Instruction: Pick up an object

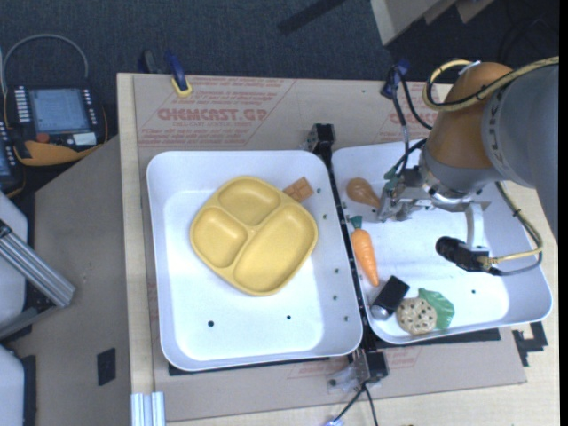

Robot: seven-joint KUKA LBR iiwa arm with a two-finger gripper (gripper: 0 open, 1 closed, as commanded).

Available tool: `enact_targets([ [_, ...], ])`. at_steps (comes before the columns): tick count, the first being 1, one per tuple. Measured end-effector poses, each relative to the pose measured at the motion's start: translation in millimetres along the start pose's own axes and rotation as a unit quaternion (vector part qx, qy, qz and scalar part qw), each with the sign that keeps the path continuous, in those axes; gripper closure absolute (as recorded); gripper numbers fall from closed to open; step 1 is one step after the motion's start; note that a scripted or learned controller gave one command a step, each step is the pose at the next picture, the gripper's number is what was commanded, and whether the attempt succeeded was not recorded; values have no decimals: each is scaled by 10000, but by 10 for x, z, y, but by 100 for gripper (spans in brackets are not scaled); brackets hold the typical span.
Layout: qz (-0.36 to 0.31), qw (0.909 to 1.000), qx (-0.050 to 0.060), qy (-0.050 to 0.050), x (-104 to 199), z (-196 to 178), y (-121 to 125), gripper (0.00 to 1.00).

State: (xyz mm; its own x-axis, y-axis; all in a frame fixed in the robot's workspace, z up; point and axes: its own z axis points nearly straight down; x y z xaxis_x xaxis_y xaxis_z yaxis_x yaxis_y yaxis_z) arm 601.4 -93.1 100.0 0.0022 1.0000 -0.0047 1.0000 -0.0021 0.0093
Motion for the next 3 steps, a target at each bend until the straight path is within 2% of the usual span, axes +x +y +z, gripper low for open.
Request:
enact_targets([
  [1,-11,10000,15,14,-41,-442,52,100],
  [2,-4,10000,16,15,-90,-918,-4,100],
  [3,-18,10000,-2,13,-78,-1560,52,100],
])
